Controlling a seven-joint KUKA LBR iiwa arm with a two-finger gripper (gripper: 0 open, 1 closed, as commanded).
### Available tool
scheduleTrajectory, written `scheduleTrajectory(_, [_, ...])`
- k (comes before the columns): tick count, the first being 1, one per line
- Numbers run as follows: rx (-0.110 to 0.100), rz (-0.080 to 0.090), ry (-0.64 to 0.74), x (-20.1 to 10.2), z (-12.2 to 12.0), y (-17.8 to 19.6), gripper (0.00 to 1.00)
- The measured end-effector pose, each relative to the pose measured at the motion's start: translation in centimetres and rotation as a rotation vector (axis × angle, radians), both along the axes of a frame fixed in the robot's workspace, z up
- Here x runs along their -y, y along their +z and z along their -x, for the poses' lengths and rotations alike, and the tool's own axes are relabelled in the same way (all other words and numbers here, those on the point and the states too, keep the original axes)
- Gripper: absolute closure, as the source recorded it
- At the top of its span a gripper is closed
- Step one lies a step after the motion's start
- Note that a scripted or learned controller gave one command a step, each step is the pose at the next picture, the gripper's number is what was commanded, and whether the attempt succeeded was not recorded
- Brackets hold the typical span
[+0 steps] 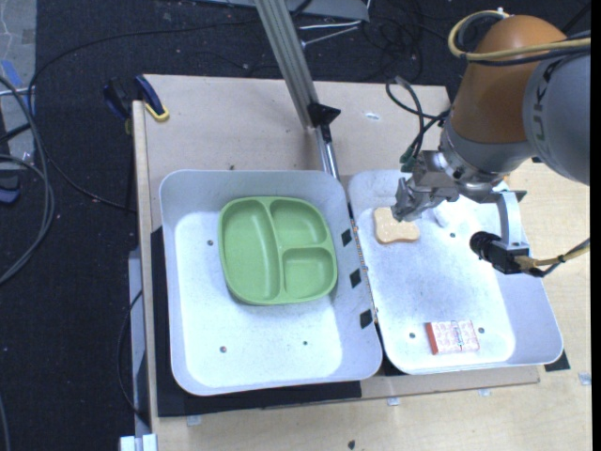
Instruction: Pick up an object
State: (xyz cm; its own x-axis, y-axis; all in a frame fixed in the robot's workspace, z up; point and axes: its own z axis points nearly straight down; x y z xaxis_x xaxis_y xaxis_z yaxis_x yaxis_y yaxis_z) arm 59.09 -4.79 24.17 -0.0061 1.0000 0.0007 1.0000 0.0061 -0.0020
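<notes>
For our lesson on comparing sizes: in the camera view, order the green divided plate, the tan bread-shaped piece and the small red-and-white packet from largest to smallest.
1. Green divided plate, clearly largest.
2. Small red-and-white packet and tan bread-shaped piece: these look alike in size, so I would not rank them.

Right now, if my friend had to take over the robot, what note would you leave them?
Gripper: low over the far left corner of the right white bin, right at the tan bread-shaped toy piece. Whether it has hold of the piece cannot be told.
Things: the tan piece lies on the right bin's floor near its far left corner. A small red and white flat packet lies near that bin's front edge. A green three-compartment plastic plate sits in the left white bin.
Done: nothing lifted yet.
Left: grasp an object and raise it; the tan piece is closest.
</notes>
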Motion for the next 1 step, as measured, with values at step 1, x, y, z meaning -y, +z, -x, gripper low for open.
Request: scheduleTrajectory(1, [0.001,-0.001,0.001,-5.04,0.62,0.76,1.00])
